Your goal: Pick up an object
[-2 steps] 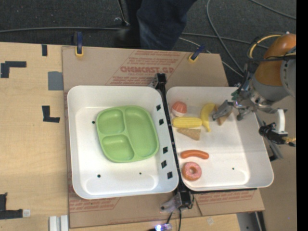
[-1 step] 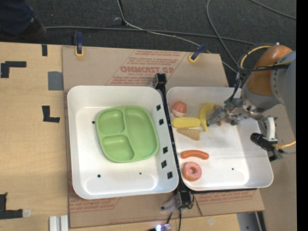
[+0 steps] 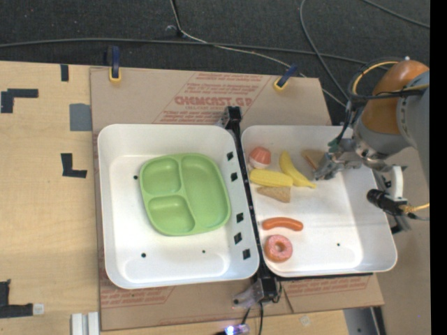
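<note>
Camera view, looking down at a slant on two white bins set side by side on a cardboard sheet. The left bin (image 3: 112, 187) holds a green divided plate (image 3: 184, 192). The right bin (image 3: 363, 250) holds toy food: a peach (image 3: 260, 156) near the top left, a banana (image 3: 295, 170), a yellow piece (image 3: 271, 179) lying over a brown slice (image 3: 281, 194), a sausage (image 3: 282, 223) and, below it, a pink doughnut (image 3: 279, 247). The grey arm reaches in from the right. Its gripper (image 3: 325, 166) sits low at the bin's upper right, just beside the banana's tip and a tan piece (image 3: 311, 158). Whether it is open or closed cannot be told.
</note>
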{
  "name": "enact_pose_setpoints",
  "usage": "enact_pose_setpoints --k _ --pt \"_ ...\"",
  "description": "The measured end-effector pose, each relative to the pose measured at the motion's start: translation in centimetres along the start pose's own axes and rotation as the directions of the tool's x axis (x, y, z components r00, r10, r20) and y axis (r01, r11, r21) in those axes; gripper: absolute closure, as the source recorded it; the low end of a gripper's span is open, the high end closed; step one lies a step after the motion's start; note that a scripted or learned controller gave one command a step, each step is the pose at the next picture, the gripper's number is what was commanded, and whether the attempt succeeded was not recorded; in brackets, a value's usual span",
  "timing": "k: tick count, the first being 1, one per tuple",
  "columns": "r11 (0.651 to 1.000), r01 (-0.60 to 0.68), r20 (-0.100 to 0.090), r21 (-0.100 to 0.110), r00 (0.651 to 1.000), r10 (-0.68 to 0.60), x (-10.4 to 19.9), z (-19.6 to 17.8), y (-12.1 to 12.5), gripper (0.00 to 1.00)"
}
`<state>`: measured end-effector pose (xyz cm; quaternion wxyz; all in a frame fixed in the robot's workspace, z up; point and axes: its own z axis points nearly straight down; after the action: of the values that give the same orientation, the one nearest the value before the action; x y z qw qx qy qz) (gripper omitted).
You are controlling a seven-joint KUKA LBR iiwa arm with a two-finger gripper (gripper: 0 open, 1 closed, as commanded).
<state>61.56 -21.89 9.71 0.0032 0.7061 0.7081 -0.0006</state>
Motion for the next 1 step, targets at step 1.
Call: enact_pose_setpoints --k 1 --pt "1.0 -0.002 -0.005 0.002 1.0 0.002 0.24 -4.27 -0.15 1.0"
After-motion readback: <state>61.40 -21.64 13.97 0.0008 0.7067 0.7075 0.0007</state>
